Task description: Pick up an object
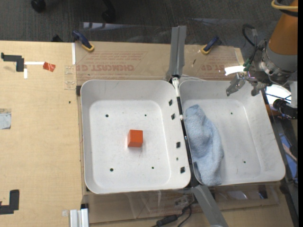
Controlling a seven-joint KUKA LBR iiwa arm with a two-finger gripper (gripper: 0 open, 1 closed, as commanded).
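Near edge: two white bins side by side on the bench. Left bin (94, 126) has an orange block (135, 138) sitting approx in the middle of its floor, flat, nothing touching it. Right bin (265, 141) has a light blue cloth (204, 144) bunched along its left wall, running from mid-bin down to the near corner; rest of that floor bare. Grey divider (178, 51) runs btwn the bins toward the far side.

Farther back: brown cardboard (123, 60) under the bins w/ two clamps (83, 40) at its far edge.

Far right: arm w/ orange band (285, 30) reaches in; gripper (245, 85) hangs over the right bin's far rim, well apart from the cloth & block. Fingers point down, spread apart, nothing btwn them.
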